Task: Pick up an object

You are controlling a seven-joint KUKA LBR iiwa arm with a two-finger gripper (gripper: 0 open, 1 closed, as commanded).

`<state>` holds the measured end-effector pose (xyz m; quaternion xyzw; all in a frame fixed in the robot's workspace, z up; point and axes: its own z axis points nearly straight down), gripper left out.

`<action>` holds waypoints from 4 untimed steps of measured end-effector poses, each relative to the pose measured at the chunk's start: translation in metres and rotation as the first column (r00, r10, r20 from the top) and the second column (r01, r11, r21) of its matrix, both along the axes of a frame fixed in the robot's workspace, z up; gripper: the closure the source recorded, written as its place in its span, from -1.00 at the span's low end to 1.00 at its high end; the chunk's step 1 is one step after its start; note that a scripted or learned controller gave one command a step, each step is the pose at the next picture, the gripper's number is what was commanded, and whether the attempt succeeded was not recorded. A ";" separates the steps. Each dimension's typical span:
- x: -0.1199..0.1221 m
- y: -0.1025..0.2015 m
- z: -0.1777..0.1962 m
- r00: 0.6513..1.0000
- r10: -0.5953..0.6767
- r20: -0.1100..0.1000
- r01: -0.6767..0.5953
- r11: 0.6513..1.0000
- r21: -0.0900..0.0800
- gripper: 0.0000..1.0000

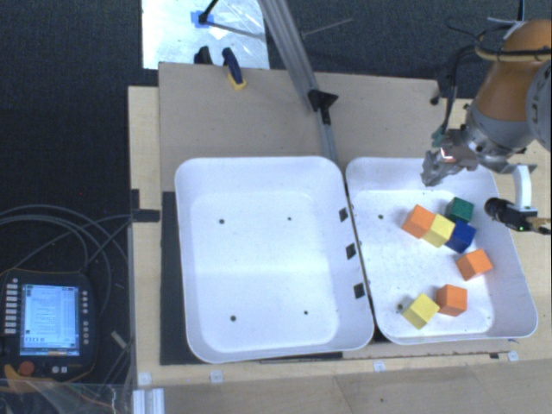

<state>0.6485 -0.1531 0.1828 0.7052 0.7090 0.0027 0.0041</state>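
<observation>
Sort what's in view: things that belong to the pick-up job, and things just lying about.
For the job:
gripper
orange cubes
yellow cubes
green cube
blue cube
right bin

Lying about:
left bin
handheld control pad
clamps

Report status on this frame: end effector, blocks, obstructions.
End effector over right bin, far edge, holding nothing. Seven blocks loose; nearest, orange block, untouched. Nothing in the way.

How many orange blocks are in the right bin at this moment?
3. One orange block sits at the left of the upper cluster, one lies near the bin's right wall, and one rests by the front beside a yellow block. None looks hidden.
</observation>
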 end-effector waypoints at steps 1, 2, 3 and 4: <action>0.001 0.000 0.021 1.000 -0.001 -0.005 0.001 1.000 0.001 1.00; -0.001 0.046 0.033 1.000 0.004 -0.006 -0.004 1.000 0.003 1.00; 0.015 0.102 0.045 1.000 0.006 -0.005 -0.006 1.000 0.004 1.00; 0.019 0.160 0.061 1.000 0.006 -0.005 -0.006 1.000 0.005 1.00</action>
